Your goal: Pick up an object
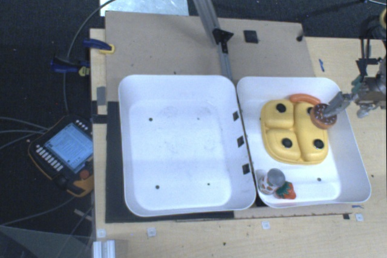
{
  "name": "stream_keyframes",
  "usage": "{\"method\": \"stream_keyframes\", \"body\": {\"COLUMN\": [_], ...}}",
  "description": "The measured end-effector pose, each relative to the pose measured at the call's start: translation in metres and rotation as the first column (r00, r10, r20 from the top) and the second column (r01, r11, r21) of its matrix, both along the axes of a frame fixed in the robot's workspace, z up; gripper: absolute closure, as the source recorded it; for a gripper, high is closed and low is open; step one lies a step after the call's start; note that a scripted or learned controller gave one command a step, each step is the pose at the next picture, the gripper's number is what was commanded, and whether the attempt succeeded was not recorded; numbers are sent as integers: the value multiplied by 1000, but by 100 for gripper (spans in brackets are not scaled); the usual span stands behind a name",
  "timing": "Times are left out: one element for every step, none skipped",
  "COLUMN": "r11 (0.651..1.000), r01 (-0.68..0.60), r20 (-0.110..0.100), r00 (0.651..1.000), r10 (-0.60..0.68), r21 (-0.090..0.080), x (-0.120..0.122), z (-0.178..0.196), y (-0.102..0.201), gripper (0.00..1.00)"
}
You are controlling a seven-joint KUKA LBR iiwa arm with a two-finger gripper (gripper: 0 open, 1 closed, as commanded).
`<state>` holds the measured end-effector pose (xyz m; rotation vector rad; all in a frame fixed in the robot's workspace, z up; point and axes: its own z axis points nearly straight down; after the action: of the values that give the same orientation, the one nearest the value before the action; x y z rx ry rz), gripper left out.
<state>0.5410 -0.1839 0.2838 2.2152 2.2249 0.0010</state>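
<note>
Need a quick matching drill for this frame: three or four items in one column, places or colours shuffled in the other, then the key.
1. yellow moulded block
2. brown ring
3. small toy pile
4. left bin

A. front left corner of the right bin
B. white, beside the right bin
C. middle of the right bin
D. on the block's right edge, at the gripper tip

Pairs: 1-C, 2-D, 3-A, 4-B

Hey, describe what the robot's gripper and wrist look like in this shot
At the frame's right edge, the wrist end of the arm is a cluster of grey metal parts with thin dark cables or rods running up from it. A slim grey finger-like piece extends left from it, ending at the gripper, whose tip looks dark and round. The image is too blurred to make out any markings.
</note>
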Motion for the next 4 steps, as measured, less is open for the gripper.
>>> {"method": "stream_keyframes", "body": {"r11": [1000,1000,1000,1000], "r01": [1,3,-1,-2], "r20": [-5,-5,10,8], "r00": [1000,1000,1000,1000], "r10": [-1,-3,1,2], "r21": [2,2,-2,0], "x": [6,15,14,14], "z": [-58,-115,-151,-143], "y": [7,6,7,8], "gripper": [0,0,0,100]}}
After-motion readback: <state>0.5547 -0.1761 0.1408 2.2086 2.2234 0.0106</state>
